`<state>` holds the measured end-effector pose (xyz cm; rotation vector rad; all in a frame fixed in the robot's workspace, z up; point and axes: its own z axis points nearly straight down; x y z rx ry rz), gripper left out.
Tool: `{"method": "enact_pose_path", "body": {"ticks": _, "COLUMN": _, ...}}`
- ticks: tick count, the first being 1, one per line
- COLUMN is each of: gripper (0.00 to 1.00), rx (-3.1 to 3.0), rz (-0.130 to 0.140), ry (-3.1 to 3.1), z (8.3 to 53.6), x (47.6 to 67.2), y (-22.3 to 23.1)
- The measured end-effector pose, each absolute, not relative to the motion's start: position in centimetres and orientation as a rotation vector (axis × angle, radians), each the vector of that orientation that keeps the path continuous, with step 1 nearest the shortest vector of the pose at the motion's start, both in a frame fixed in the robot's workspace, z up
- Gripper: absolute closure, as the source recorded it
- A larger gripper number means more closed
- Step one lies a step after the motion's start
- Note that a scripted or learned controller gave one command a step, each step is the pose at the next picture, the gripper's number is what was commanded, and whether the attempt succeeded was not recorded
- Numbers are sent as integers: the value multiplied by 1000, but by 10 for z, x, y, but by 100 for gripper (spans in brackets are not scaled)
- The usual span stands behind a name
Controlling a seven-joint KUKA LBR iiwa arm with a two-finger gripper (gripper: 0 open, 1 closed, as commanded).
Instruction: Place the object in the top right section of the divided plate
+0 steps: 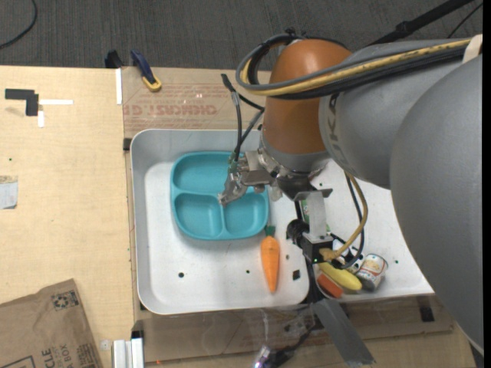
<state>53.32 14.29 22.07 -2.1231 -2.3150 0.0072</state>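
Observation:
A teal divided plate [196,182] lies in the left half of the white bin [140,228]; it has one wide section at the back and two smaller ones at the front. My gripper [229,193] hangs over the plate's right side, around the ridge where the sections meet. I see nothing held in it. An orange carrot [270,264] lies on the bin floor just in front of the plate's right corner, with its green end towards the plate. The orange-banded wrist and grey arm hide the plate's right edge and much of the bin's right half.
A yellow banana [342,277], a red item [330,285] and a small can [373,270] crowd the bin's front right, beside the arm's cables. A blue and yellow clamp [145,70] sits behind the bin. A cardboard box [46,328] stands at the front left.

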Motion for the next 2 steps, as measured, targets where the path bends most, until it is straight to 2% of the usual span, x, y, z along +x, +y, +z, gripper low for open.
{"method": "enact_pose_path", "body": {"ticks": 1, "gripper": 0, "rx": -2123, "rz": 7, "ry": -2315, "z": 221, "x": 533, "y": 143}}
{"method": "enact_pose_path", "body": {"ticks": 2, "gripper": 100, "rx": -2122, "rz": 14, "ry": -2316, "z": 229, "x": 533, "y": 142}}
